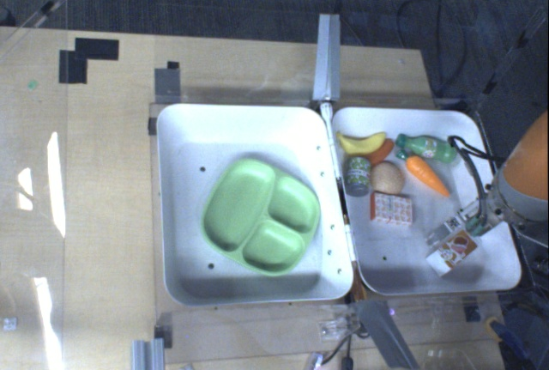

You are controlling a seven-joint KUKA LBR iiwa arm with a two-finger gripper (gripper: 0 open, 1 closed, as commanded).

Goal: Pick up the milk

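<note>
Bare floor [403, 261] beside milk [455, 250]

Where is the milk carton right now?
The milk carton lies in the right bin, near its front right corner, just under the gripper, right of the red box.

Left shallow bin [180, 188]: white; holds pale green three-compartment plastic plate [262, 215]. Right shallow bin [502, 269]: white. Curved toy banana [361, 142]: yellow. Tapered toy carrot [426, 175]: orange. Plastic bottle [426, 148]: green. Small can [358, 175]: dark with greenish label. Egg-shaped item [389, 178]: tan. Flat box [391, 208]: red-and-white checked pattern. Small milk carton [453, 250]: white, brown print. Bench top [77, 214]: light wood.
</note>
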